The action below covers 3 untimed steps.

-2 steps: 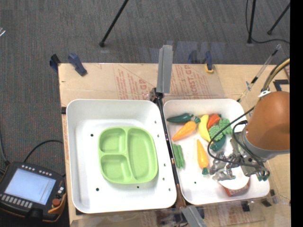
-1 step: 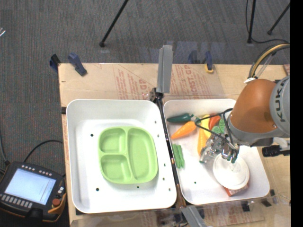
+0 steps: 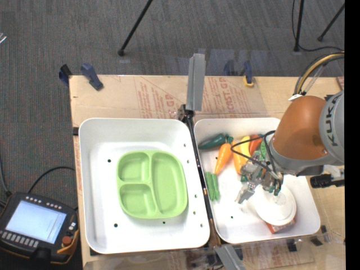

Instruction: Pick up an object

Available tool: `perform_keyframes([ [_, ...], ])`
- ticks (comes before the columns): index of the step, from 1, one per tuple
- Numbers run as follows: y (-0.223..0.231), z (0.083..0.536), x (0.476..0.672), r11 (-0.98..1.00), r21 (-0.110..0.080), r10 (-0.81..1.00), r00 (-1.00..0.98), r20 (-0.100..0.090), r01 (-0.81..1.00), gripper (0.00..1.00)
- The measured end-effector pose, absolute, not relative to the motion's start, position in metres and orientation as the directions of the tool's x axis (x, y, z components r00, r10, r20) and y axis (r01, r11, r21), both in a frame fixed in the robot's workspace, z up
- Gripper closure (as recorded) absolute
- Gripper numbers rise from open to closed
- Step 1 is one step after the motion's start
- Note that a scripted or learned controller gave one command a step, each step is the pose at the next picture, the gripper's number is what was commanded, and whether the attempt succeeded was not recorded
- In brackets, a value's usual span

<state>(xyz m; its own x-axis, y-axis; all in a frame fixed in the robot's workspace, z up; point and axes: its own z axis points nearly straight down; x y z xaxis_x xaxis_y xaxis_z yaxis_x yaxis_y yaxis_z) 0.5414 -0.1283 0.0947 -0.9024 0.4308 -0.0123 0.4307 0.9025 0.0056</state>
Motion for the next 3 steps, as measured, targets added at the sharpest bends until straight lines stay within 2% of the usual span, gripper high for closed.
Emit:
perform_keyframes([
  [1, -0.083, 0.088, 0.585, 0.831, 0.001, 0.556, -0.831, 0.000, 0.556, 0.00],
  [2, -0.084, 0.088, 0.607, 0.834, 0.001, 0.551, -0.834, 0.000, 0.551, 0.00],
  [3, -0.083, 0.098, 0.608, 0.838, 0.001, 0.545, -0.838, -0.002, 0.545, 1.00],
])
